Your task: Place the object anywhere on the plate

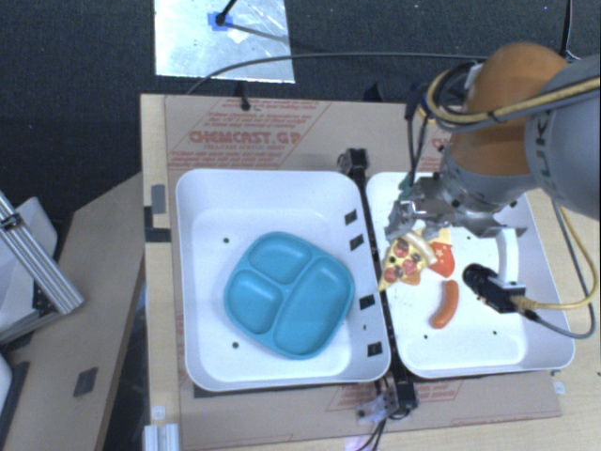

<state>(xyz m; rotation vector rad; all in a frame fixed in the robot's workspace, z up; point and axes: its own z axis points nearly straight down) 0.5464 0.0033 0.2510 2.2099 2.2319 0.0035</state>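
white left bin [202, 280] holds a blue 3-compartment plate [289, 293] w/ nothing on it. in the right bin [488, 346], a toy sausage [445, 304] lies nearest, just beside a black fitting [481, 281]. farther back a toy pizza slice [406, 260] sits near the divider, touching a yellow-red toy piece [439, 255]. gripper [406, 216] hovers just over the pizza slice; can't tell if fingers are spread or closed.
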